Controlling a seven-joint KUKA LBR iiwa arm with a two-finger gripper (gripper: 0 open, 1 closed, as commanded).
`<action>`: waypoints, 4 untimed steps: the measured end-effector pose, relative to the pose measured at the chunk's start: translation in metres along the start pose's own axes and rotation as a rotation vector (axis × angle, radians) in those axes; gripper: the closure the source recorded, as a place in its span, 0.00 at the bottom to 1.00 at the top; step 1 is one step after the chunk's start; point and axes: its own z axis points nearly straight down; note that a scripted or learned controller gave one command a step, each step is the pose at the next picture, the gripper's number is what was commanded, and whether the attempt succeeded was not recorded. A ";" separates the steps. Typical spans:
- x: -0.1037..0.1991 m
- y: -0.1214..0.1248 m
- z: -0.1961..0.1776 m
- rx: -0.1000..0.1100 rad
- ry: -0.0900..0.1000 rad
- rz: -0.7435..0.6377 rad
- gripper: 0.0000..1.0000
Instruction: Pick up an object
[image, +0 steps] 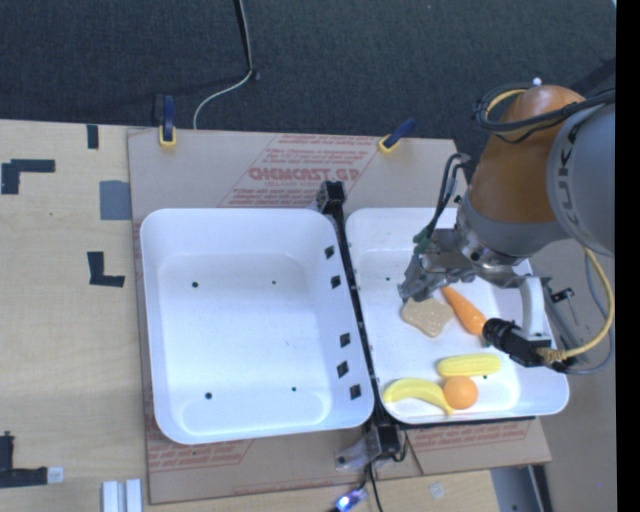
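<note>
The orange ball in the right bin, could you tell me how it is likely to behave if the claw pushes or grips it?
The orange ball looks round and smooth, so it would probably roll when nudged. It sits against the yellow banana, which may block rolling that way. Its curved surface might slip out from the claw unless gripped centrally.

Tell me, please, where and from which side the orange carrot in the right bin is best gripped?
Grip the tapered orange carrot across its thicker middle, coming from above, fingers closing on its long sides. It lies flat and slanted, with the tan bread slice close on its left, so keep that finger narrow.
</note>
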 end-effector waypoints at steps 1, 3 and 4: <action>0.000 0.000 -0.009 0.001 0.000 -0.001 1.00; 0.001 0.000 -0.028 0.003 -0.002 -0.002 1.00; 0.001 0.000 -0.037 0.004 -0.002 -0.003 1.00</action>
